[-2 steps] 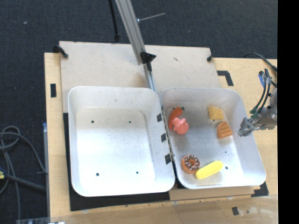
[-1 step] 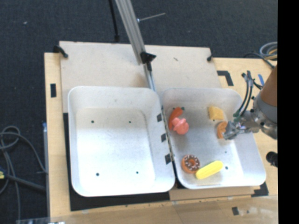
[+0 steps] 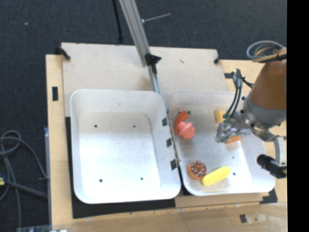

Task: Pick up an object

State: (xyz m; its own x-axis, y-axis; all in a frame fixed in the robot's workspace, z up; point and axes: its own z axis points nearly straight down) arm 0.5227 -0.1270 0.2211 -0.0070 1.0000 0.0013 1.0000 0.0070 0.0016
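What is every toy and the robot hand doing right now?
Pink-red toy: lying in right bin, near its left wall.
Donut: lying flat, touching the banana.
Banana: lying on its side.
Small yellow piece: lying near gripper.
Orange piece: under gripper.
Gripper: low in right bin.

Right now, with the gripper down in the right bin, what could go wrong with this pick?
1. The gripper sits over a small orange item that is mostly hidden, so the grasp may miss.
2. A yellow piece lies close by and could be nudged.
3. The bin wall is near the wrist.
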